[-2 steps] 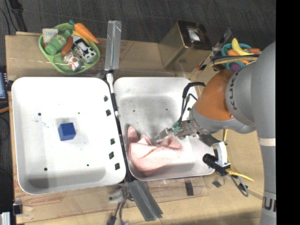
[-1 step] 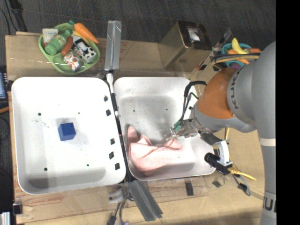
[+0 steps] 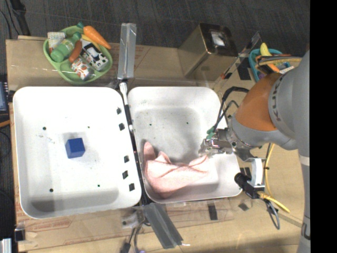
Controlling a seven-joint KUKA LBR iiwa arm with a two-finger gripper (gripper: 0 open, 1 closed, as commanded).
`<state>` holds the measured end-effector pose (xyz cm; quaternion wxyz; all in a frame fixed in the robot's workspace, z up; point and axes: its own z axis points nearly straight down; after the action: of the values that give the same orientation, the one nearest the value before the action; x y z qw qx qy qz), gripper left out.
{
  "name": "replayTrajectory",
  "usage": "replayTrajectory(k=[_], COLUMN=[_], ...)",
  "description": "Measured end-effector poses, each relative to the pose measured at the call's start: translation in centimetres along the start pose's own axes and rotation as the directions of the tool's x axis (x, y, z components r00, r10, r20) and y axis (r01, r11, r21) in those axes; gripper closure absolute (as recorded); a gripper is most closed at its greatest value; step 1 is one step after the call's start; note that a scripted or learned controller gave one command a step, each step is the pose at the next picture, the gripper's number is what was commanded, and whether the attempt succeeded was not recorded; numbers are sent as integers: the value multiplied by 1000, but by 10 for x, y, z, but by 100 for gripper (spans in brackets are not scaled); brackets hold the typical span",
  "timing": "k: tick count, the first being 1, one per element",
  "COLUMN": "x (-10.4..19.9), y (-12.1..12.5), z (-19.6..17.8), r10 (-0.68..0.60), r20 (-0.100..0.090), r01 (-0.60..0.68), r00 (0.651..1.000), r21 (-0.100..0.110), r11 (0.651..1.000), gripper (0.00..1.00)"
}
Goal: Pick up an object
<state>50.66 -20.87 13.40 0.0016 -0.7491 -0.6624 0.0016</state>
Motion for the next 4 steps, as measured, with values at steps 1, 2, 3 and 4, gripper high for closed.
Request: replayTrajectory(k=[1, 2, 3, 4], x=[50, 51, 51, 75], y=[67, 68, 68, 84], z=[-90, -98, -98, 43], r10=[-332, -337, -338, -362], r20=[0, -1, -1, 1], r01=[332, 337, 338, 362], r00=[943, 941, 941, 932], r21=[-1, 3, 3, -2], r11=[943, 941, 941, 932], gripper=[100, 100, 0, 0])
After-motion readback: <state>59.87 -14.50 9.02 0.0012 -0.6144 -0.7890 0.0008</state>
